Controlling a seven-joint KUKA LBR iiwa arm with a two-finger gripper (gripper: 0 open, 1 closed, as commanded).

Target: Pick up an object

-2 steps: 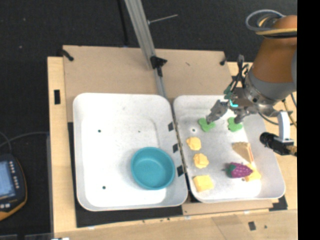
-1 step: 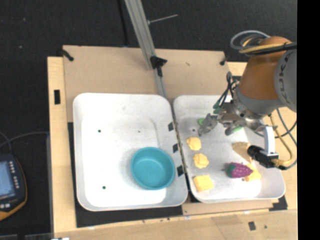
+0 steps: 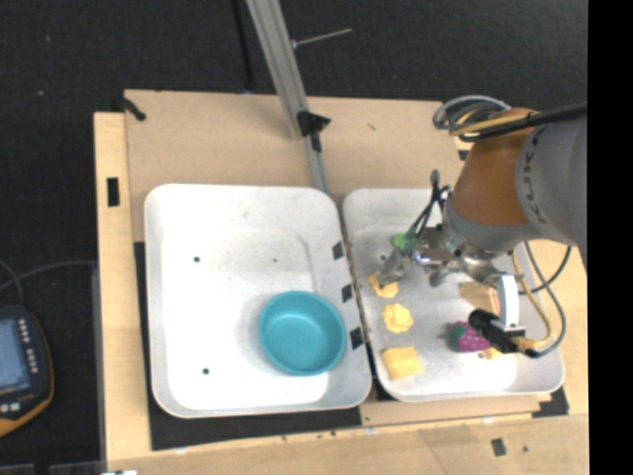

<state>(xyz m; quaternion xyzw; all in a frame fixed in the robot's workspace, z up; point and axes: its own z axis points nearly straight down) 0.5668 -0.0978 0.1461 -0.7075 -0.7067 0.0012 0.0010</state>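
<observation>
Camera view: jaws (image 3: pixel 394 265) low over yellow piece (image 3: pixel 384 286), right bin (image 3: pixel 368 211)

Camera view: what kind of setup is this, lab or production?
Probably a robot test bench in a lab. Two white bins sit on a plywood board, holding a blue bowl and small yellow pieces, with loose cables nearby.

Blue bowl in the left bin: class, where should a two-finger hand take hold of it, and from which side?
Probably the rim of the blue bowl, from straight above. It sits upright with its mouth open, so one finger can go inside the wall and one outside. The rim part facing the middle of the left bin looks best, since the opposite side lies close to the bin's wall.
</observation>
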